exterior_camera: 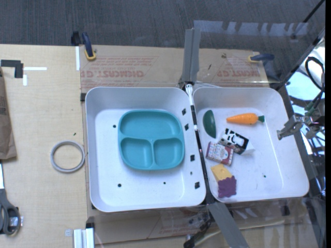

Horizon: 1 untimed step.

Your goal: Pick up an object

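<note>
The right bin [274,182] holds several small objects. An orange toy carrot [245,119] with a green tip lies near its far side. A dark green oval piece [209,123] rests by the bin's left wall. A black-and-white packet [236,139] overlaps a red-and-pink packet [220,152] in the middle. Closer to the front, a yellow piece [221,171] touches a purple piece [227,187].
The left bin [103,185] holds a teal divided plate [152,139]. A grey tape ring [68,156] lies on the wooden bench to the left. Metal brackets and cables [302,125] stand just past the right bin's right wall.
</note>
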Available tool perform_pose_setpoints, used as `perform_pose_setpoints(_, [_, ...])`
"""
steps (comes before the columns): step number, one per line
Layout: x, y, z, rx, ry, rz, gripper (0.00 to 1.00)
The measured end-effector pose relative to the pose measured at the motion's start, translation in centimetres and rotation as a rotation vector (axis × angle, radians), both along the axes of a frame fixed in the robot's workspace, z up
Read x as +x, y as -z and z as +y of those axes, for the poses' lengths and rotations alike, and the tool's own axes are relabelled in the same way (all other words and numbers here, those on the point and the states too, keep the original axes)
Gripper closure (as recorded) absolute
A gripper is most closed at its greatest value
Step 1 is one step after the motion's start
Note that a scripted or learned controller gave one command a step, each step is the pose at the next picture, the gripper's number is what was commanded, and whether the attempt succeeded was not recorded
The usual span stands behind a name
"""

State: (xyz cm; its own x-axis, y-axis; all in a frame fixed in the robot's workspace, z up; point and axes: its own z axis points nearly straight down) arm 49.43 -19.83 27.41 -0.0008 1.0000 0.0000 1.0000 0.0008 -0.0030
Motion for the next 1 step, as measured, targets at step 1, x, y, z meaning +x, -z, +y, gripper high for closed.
perform_pose_setpoints(1, [-1.75,12.46,-1.77,0.000,0.564,0.002,0.00])
